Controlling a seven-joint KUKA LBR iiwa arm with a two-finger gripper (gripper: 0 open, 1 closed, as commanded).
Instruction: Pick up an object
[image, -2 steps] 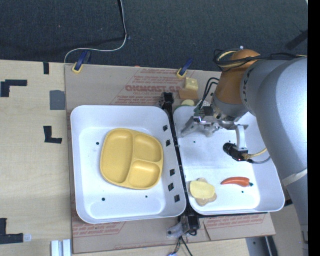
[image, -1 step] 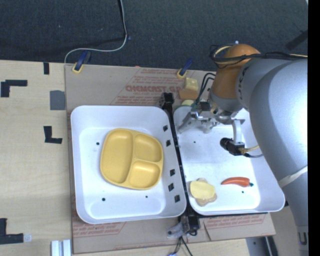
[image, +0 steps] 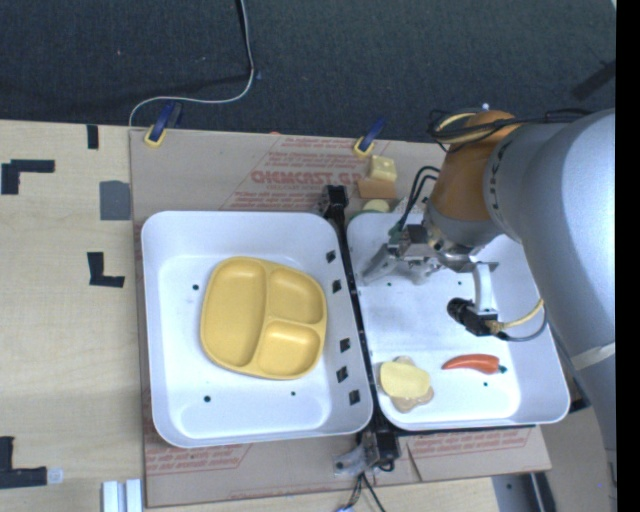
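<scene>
Gripper (image: 385, 262) spread wide, holding nothing; red pepper (image: 470, 364) and yellow piece (image: 404, 381) sit well below it, so closing here grabs air.

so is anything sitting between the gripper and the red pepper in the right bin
Nothing visible does. The gripper is low near the top left of the right bin, and the red pepper lies toward the bottom right. Bare white floor runs between them; the yellow piece sits off to the pepper's left.
</scene>
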